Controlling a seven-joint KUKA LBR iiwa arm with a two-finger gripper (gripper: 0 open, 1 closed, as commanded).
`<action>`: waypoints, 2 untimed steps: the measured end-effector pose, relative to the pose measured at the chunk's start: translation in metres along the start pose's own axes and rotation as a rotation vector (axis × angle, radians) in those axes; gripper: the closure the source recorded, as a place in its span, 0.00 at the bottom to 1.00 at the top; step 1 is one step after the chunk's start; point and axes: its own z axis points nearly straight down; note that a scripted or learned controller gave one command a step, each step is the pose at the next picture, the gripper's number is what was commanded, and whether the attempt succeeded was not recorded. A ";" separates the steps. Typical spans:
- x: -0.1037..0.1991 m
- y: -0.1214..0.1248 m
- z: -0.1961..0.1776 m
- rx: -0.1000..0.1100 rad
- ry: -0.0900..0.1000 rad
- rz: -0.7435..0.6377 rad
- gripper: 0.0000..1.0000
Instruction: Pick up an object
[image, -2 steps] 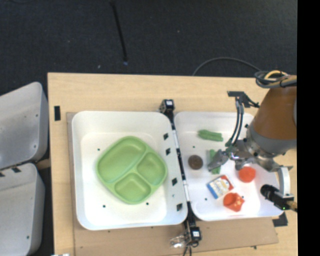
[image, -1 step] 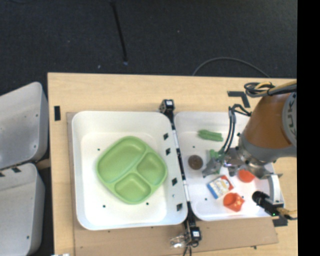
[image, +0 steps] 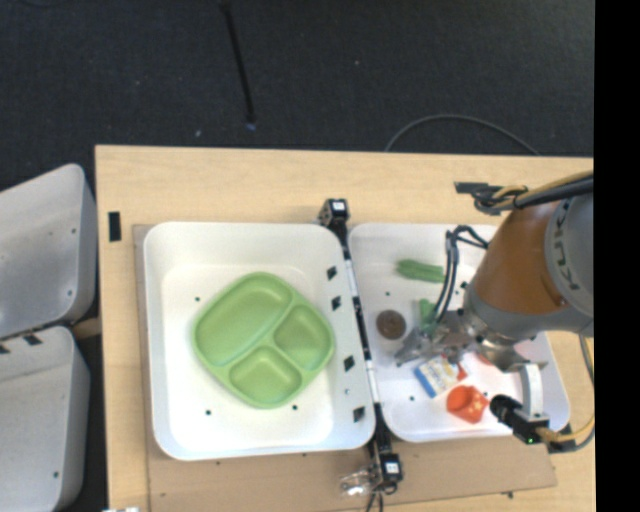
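Hand (image: 428, 345) low in right bin (image: 400, 425) — grip unclear; green stick (image: 420, 269) lies left-right — apart.

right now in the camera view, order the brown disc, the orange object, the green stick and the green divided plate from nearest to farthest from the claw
From the claw, low in the right bin:
1. Brown disc, just to the claw's upper left.
2. Orange object, below and to the right, near the bin's front edge.
3. Green stick, up toward the bin's back.
4. Green divided plate, across the divider in the left bin.
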 end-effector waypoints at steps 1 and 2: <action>-0.004 0.002 0.022 -0.010 -0.006 0.004 0.00; -0.006 0.005 0.009 -0.020 -0.009 0.013 1.00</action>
